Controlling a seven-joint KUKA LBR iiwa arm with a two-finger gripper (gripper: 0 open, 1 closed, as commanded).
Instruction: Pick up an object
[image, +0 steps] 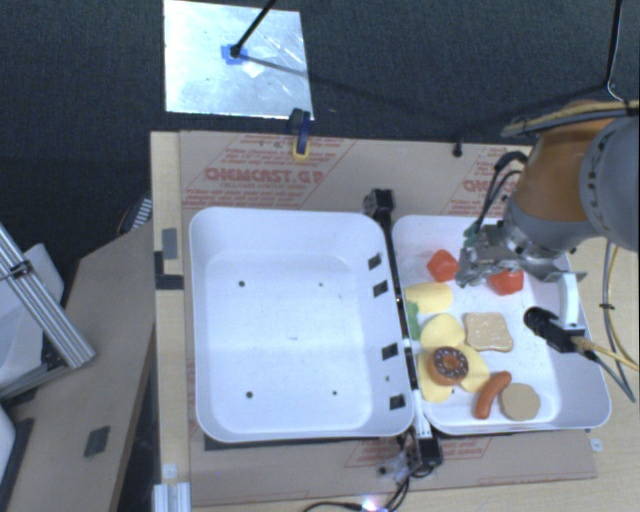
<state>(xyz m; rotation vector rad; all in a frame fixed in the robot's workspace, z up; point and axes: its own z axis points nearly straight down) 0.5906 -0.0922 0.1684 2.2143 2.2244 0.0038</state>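
Camera view, right bin (580, 405) holding toy foods, seemingly toast (487, 331), donut (449, 364)

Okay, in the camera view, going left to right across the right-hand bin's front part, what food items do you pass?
Donut → sausage → round cookie. The yellow pieces under and around the donut overlap it, so I leave them out.

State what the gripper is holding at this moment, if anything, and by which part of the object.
It cannot be told. The gripper hangs low over the right bin, between two orange-red pieces, and nothing shows between its fingers.
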